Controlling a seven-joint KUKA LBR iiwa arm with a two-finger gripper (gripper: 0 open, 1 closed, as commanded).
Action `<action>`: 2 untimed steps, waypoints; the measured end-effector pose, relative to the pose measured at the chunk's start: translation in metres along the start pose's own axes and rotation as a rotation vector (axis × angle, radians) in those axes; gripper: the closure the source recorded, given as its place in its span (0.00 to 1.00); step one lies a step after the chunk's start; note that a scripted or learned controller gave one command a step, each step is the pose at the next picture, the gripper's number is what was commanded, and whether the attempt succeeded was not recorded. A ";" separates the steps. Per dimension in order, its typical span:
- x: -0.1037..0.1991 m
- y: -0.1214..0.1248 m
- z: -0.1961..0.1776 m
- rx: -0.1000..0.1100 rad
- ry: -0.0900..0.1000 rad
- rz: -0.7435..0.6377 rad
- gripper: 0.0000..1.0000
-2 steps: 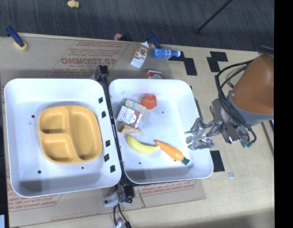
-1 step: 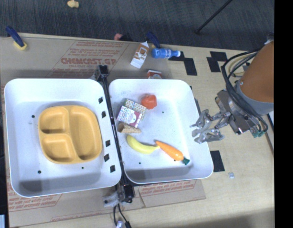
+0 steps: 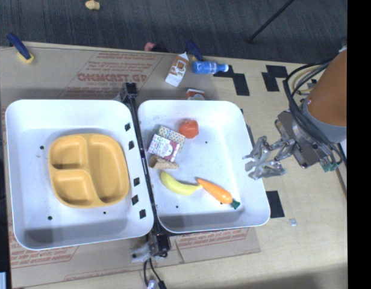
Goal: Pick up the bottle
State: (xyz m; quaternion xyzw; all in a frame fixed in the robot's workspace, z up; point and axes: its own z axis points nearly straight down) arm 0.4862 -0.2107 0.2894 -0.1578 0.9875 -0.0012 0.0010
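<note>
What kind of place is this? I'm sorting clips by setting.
Probably a robot lab test bench, not a kitchen: two white bins sit on taped cardboard, the food is toy-like, such as the carrot and banana, and a gripper reaches in beside them.

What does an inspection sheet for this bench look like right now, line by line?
Surface: bench bears two white bins; left bin, right bin.
Job's things: blue bottle lies on the bench behind the right bin, outside both.
Clutter: yellow tray in left bin; carton, tomato, banana, carrot in right bin.
Claw: claw at the right bin's right rim, holding nothing.
Cables: black cables by the arm.
Surroundings: dark floor beyond the bench.
</note>
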 end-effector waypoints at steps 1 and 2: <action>-0.001 0.000 -0.011 0.001 -0.001 0.000 1.00; -0.002 0.000 -0.021 0.003 -0.002 0.000 1.00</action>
